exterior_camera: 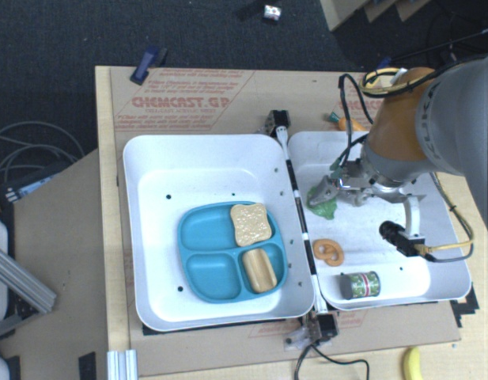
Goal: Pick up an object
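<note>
My gripper (pixel 336 187) hangs low over the left part of the right bin (pixel 433 287), under the grey arm with its orange band (pixel 398 121). A green leafy item (pixel 323 206) lies right at the gripper's tip, touching or just below it; I cannot tell whether it is gripped. A small brown pretzel (pixel 328 251) lies in front of it near the bin's left wall. A green-labelled can (pixel 360 284) lies on its side at the front of that bin.
The left bin (pixel 149 172) holds a blue divided tray (pixel 202 248) with a square cracker-like slice (pixel 251 223) and a tan bun (pixel 259 269). A black part on a yellow cable (pixel 399 237) hangs over the right bin. A divider wall (pixel 299 212) separates the bins.
</note>
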You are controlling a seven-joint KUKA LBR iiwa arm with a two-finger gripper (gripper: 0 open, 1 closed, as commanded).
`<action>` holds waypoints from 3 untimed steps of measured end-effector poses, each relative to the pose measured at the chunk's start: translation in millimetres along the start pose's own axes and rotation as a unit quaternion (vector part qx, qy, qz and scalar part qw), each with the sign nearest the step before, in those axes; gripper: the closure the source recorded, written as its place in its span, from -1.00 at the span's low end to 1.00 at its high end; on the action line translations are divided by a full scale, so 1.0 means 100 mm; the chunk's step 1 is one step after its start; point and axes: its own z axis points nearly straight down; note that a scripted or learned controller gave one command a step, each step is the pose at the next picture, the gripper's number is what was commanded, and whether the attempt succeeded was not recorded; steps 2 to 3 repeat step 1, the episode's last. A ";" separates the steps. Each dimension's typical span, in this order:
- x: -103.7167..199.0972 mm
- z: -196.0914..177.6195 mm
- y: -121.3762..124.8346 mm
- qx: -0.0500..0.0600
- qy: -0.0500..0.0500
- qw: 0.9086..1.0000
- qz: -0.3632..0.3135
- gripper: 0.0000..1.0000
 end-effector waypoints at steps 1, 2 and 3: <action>0.00 -0.11 0.01 -0.002 0.000 1.000 0.001 1.00; 0.00 -0.11 0.01 -0.002 0.000 1.000 0.001 1.00; 0.00 -0.11 0.01 -0.002 0.000 1.000 0.001 1.00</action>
